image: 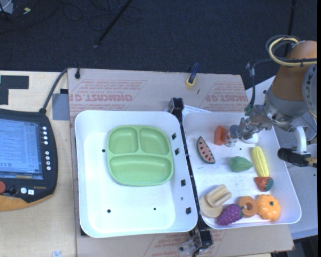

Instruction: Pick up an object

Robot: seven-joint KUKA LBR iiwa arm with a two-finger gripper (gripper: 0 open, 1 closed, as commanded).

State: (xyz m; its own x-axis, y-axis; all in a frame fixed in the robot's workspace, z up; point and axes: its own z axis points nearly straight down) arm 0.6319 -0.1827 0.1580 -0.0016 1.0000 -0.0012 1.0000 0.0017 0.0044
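Toys lie scattered in the right bin (294, 208); the gripper (236, 134) hangs low at its upper part, just beside a red piece (220, 135); I cannot tell how the gripper is set or whether anything is gripped; melon slice (205, 150), green lump (239, 164), corn (260, 161), grapes (230, 214), pumpkin (268, 206) lie loose; left bin (91, 208) bears a green tray (140, 155).
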